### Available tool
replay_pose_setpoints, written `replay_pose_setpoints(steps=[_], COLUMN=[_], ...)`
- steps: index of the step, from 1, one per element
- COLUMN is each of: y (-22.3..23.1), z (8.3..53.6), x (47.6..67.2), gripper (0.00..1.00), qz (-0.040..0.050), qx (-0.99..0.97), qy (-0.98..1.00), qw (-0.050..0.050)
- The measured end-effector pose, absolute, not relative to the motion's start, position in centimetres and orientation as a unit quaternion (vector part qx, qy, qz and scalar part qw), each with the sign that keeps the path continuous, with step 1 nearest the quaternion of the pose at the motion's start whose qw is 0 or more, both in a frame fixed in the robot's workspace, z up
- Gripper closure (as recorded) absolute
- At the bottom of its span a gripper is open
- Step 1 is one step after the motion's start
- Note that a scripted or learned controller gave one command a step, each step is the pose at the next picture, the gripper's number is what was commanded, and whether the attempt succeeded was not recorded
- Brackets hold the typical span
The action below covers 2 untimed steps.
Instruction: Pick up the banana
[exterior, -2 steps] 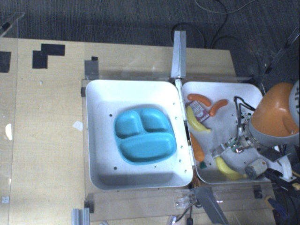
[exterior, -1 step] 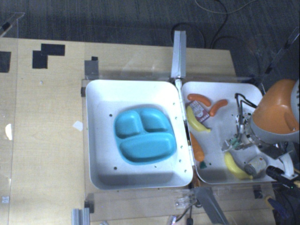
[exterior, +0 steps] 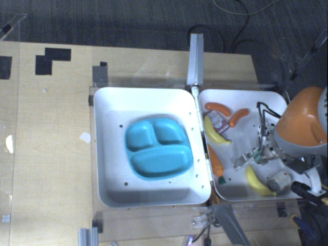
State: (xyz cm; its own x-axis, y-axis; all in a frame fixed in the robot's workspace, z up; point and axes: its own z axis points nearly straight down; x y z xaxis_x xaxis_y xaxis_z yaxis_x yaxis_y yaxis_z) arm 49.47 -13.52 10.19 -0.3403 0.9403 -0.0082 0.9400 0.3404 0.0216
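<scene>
The gripper (exterior: 256,157) hangs low in the right bin (exterior: 241,191), its opening indeterminate, with one banana (exterior: 256,181) lying ungrasped just below it.

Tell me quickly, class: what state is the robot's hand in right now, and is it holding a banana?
Hand: low in the right bin, between the two bananas; open or closed cannot be told, and no banana is seen in it.
</scene>
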Motion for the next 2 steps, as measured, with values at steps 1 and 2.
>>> replay_pose_setpoints(steps=[1, 2], y=[-13.5, -10.8], z=[11.3, 15.4], x=[49.7, 51.3], gripper=[1.00, 1.00], qz=[0.0081, 0.0015], qx=[0.573, 0.620], qy=[0.819, 0.785], qw=[0.012, 0.002])
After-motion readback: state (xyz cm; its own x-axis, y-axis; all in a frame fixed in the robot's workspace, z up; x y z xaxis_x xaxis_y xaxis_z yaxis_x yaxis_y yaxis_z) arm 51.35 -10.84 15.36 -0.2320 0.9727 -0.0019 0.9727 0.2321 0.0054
